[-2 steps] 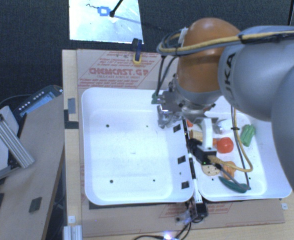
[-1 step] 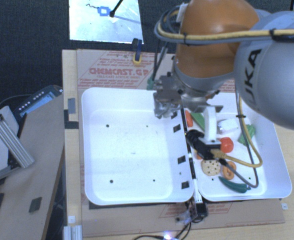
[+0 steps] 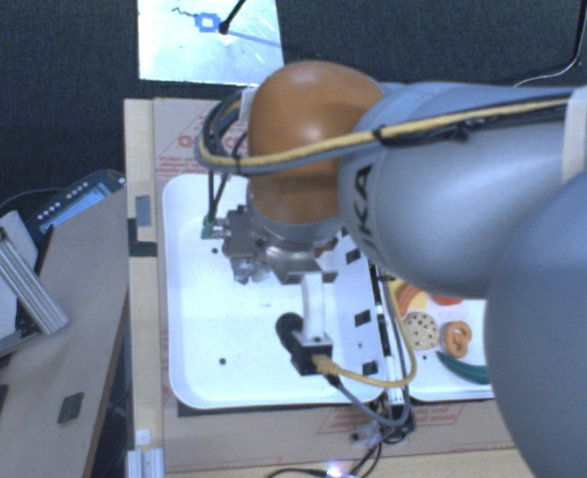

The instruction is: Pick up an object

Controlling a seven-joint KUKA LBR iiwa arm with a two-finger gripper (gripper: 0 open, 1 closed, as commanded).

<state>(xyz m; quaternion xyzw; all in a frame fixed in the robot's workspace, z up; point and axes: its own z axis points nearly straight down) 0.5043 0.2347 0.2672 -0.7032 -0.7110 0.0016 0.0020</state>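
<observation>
My gripper (image 3: 243, 259) hangs low over the left white bin (image 3: 188, 297), near its middle, and the orange wrist band and the grey arm hide most of it. In the right bin (image 3: 477, 391) lie a few small objects beside the divider: a pale round dotted piece (image 3: 422, 331), an orange pretzel-shaped piece (image 3: 456, 338), an orange-red piece (image 3: 413, 295) partly under the arm, and a green curved item (image 3: 464, 368). Nothing shows directly under the gripper.
The arm covers most of the right bin and the back of the left one. Two tiny dark specks (image 3: 222, 359) mark the left bin's floor. A brown board (image 3: 74, 307) and a metal rail (image 3: 19, 277) lie left of the bins.
</observation>
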